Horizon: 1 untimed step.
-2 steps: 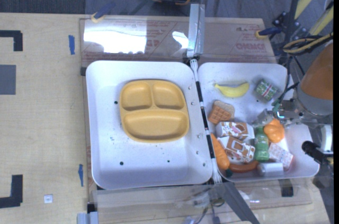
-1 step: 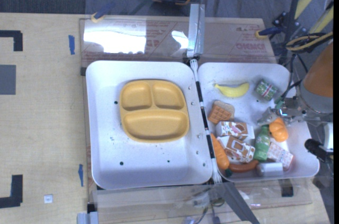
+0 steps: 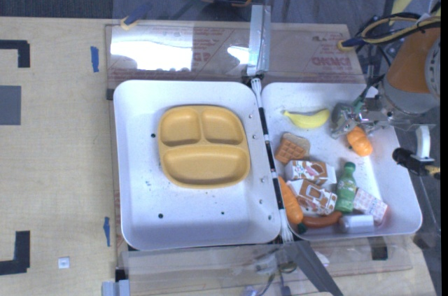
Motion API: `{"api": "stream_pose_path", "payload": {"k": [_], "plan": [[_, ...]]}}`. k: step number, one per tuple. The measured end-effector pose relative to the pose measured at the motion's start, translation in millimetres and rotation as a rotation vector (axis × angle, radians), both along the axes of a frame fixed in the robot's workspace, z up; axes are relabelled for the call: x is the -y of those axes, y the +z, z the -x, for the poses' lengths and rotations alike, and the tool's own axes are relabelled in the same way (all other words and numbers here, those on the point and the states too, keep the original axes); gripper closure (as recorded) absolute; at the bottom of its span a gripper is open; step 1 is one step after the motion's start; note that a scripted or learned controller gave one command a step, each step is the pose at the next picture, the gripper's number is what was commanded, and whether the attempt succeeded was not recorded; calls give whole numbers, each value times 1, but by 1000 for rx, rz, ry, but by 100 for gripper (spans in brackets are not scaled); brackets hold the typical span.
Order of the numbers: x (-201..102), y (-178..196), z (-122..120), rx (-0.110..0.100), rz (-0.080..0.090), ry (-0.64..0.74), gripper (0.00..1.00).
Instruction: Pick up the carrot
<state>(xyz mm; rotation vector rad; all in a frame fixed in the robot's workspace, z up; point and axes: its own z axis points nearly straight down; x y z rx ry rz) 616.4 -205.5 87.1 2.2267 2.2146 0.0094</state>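
The carrot [image 3: 291, 202] is a long orange piece lying along the left wall of the right bin [image 3: 406, 207], near its front corner, partly under a snack carton [image 3: 315, 198]. My gripper [image 3: 351, 120] hangs over the back right part of that bin, well away from the carrot. A small rounded orange item [image 3: 360, 141] sits right below and in front of the gripper; whether they touch is unclear.
A banana [image 3: 308, 119], a waffle [image 3: 292, 148], a second carton [image 3: 306, 170], a green bottle [image 3: 346, 187], a red sausage [image 3: 323, 222] and a white packet [image 3: 369, 203] crowd the right bin. The left bin [image 3: 140, 210] holds a yellow divided plate [image 3: 204, 145].
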Motion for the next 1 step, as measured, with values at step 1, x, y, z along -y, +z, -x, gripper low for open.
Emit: {"api": "stream_pose_path", "payload": {"k": [1], "plan": [[10, -2, -44, -39, -10, 323, 100]]}}
